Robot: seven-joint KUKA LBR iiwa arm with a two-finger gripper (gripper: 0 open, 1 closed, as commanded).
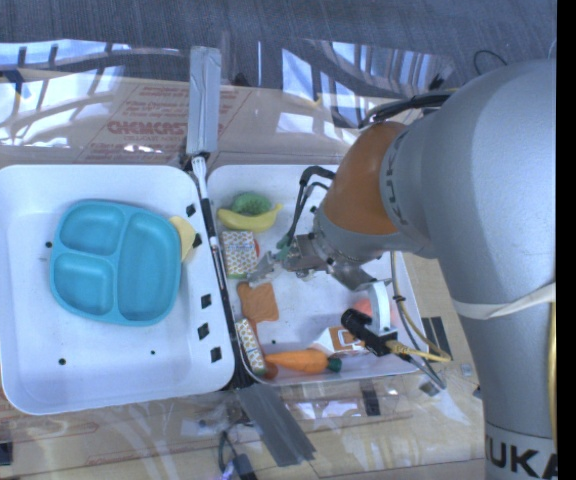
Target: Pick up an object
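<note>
Part of the maker's name, "UKA", reads in black on the arm [488,208] base at 5 o'clock. Red print on the cardboard [128,123] behind the bins is too blurred to read. The grey arm with its orange band bends down from the right into the right bin [313,183], its tool [268,264] near the bin's middle; whether the tool is open or closed cannot be told. In that bin a banana [250,218] lies at 12 o'clock, a carrot [300,361] at 6 o'clock, an orange-brown slice [258,302] between. The left bin [18,298] carries a blue divided plate [116,262].
</note>
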